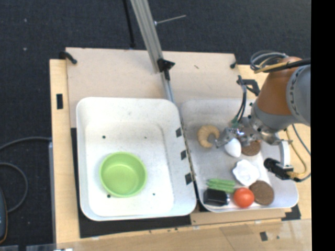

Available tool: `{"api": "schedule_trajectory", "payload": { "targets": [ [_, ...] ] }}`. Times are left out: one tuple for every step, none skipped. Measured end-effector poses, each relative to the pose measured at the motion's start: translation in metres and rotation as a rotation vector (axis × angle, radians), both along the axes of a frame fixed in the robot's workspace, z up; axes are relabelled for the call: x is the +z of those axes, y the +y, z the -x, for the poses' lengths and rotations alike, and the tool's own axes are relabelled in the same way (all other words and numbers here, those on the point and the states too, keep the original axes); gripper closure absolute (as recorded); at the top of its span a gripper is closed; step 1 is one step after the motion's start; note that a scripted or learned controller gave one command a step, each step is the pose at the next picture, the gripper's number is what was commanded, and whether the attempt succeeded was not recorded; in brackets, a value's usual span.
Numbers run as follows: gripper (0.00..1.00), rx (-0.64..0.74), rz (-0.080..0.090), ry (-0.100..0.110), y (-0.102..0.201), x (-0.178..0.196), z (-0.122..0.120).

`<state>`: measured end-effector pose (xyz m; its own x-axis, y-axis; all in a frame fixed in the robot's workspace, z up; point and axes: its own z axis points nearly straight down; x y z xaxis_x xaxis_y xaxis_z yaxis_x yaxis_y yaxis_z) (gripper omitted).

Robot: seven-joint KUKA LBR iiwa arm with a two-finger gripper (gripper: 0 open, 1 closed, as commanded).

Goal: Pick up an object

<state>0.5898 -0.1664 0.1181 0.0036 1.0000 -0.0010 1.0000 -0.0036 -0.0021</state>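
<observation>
The worktop [60, 140] carries two shallow white bins side by side, their inner rims almost touching. Taking the left bin [89, 114] as landmark: it holds a lime-green bowl [123, 174] in its near-left part, upright, clear of every wall, with wide bare floor around it, most of all toward the far and right rims.

The right bin [201, 111], just right of the left bin, is crowded in its near half while its far half lies bare. Closest to the left bin sits a tan ring-shaped toy, like a bagel [208, 136]. Further right lie a white egg-shaped object [233, 148] and, touching it, a brown disc [252, 148]. Nearer the front rim lie a crumpled white object [246, 171], a green pod-like stick [222, 184], a small black block [215, 197], a red ball [243, 197] and a second brown disc [262, 192], packed against one another and against the front wall.

The arm [280, 95] comes in from the far side of the right bin; its claw [235, 136] hangs low over the egg-shaped object, between bagel and brown disc. Whether its fingers are apart or together cannot be told, and nothing is seen held.

A slanted metal bar [149, 27] rises behind the left bin.
</observation>
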Motion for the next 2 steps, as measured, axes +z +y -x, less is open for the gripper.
{"api": "schedule_trajectory", "payload": {
  "targets": [
    [1.00,-0.005,0.001,-0.007,-0.001,0.012,-0.002],
    [1.00,-0.003,0.001,-0.007,-0.001,0.058,0.003]
  ]
}}
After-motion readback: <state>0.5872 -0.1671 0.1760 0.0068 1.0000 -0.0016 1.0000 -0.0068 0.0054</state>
